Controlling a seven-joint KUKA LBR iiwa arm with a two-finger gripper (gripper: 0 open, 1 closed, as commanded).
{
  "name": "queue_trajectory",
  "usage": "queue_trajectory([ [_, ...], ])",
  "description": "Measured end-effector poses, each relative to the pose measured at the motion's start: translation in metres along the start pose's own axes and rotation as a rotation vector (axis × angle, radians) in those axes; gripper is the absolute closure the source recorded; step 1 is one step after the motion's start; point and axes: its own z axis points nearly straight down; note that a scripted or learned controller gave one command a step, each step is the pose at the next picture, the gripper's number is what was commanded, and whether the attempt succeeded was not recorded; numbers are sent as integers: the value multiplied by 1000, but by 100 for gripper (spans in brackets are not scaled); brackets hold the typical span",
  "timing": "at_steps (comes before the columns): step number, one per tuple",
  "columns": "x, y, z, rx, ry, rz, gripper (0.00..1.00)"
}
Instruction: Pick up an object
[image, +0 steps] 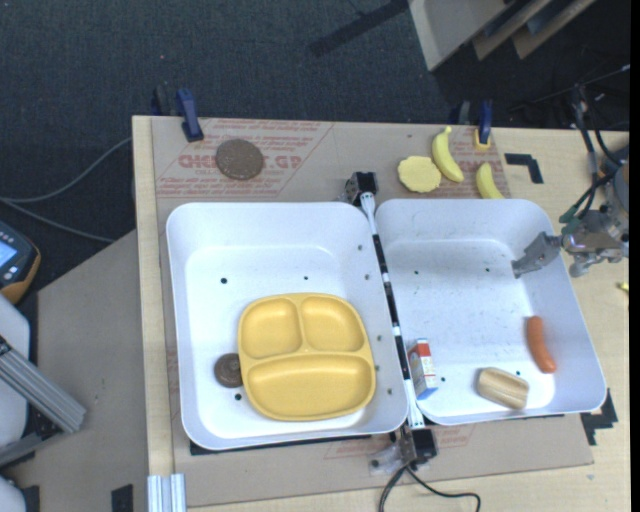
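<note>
Objects lie in two white bins: a divided yellow plate (304, 356) at lower centre-left, then, lower right, a bread roll (502, 387), sausage (541, 343) and small carton (423, 367). The roll looks light and soft, best pinched across its width. The hand (590, 240) hovers at right edge; its spread cannot be told.
</note>
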Motion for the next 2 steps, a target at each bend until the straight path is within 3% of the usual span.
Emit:
queue_trajectory([
  [1,-26,50,120,1,2,-2,0],
  [2,-22,-30,142,6,11,-2,0],
])
